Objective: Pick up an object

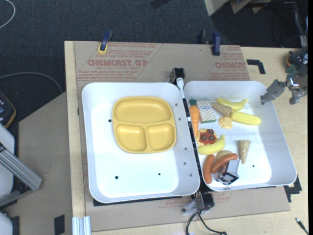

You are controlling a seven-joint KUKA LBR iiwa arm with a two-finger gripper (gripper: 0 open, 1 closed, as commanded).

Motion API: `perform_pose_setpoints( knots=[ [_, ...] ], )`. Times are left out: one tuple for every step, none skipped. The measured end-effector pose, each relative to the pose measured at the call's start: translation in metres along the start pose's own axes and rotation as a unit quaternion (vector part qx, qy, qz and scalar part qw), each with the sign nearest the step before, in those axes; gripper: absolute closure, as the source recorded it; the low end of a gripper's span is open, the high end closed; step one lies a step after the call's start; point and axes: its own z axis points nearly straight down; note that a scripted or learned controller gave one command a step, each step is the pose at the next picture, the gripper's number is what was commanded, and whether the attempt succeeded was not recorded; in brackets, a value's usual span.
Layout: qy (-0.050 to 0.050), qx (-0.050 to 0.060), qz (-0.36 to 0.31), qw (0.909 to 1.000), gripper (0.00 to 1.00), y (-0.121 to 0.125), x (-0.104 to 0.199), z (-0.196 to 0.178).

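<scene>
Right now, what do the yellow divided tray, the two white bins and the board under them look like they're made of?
Yellow three-compartment tray: likely moulded plastic, smooth, matte, rounded edges. Two shallow white bins: probably thin formed plastic, slightly glossy, with rolled rims. Tan board: looks like paper-masked sheet, judging by the printed red lettering; its core cannot be told.

The left bin (98, 146) holds a yellow divided plate (145, 123), and the right bin (279, 146) holds toy food: a carrot (194, 120), an ear of corn (245, 118), two bananas (233, 103) and sausages (218, 162) lying near its left side. The gripper (282, 94) hangs at the right bin's upper right corner, fingers spread and holding nothing, well apart from the food.
</scene>
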Motion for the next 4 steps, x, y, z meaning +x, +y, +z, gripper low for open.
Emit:
perform_pose_setpoints(
  knots=[
    [-0.001,-0.006,-0.001,1.0000,0.00,0.002,0.000,-0.006],
    [0.000,-0.002,-0.001,1.0000,0.00,0.002,-0.009,0.051],
    [0.000,-0.003,-0.001,1.0000,0.00,0.004,-0.016,0.097],
    [0.000,-0.003,-0.002,1.0000,0.00,0.010,-0.007,0.149]
  ],
)
